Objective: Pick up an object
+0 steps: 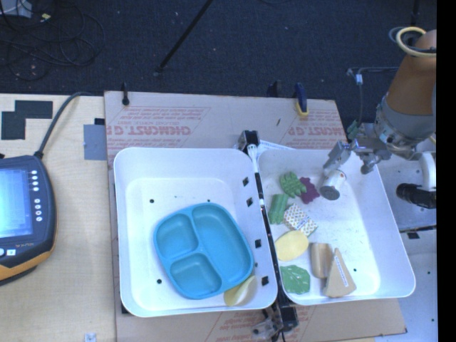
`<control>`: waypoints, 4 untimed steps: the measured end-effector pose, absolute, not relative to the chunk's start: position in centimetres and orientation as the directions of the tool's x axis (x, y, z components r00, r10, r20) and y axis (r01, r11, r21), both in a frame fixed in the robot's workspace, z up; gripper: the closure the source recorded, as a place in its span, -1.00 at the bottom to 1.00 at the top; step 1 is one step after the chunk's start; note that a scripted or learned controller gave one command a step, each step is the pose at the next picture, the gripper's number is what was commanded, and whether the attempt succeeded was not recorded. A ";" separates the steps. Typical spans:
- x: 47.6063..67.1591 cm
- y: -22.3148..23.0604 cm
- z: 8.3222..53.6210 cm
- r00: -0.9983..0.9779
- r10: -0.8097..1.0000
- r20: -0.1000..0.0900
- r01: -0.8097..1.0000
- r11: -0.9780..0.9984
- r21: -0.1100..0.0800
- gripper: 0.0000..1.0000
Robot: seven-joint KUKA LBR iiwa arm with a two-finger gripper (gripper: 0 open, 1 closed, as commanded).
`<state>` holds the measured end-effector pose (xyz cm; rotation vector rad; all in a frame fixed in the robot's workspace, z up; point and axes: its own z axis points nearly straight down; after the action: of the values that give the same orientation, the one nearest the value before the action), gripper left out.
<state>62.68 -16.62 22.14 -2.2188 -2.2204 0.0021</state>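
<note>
Gripper low over the right bin's far edge, toys close by.
Whether the fingers are open or closed cannot be told. The purple toy and green toy lie just beside them, toward the bin's far-left corner.

The gripper hangs over the upper part of the right bin, its arm reaching in from the right. Just left of it lie a purple toy and a green leafy piece. Below-left of it sit a checkered block, a yellow lemon-like piece and a green lump; two tan wedges lie straight below. Farther left, the other bin holds a blue divided tray (a pale yellow piece rests at its lower corner).
</note>
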 end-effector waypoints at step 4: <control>62.8 -9.0 10.2 0.003 1.000 -0.003 1.000 -0.003 0.002 -1.00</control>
<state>62.80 -8.96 10.21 -2.2269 -2.2202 0.0012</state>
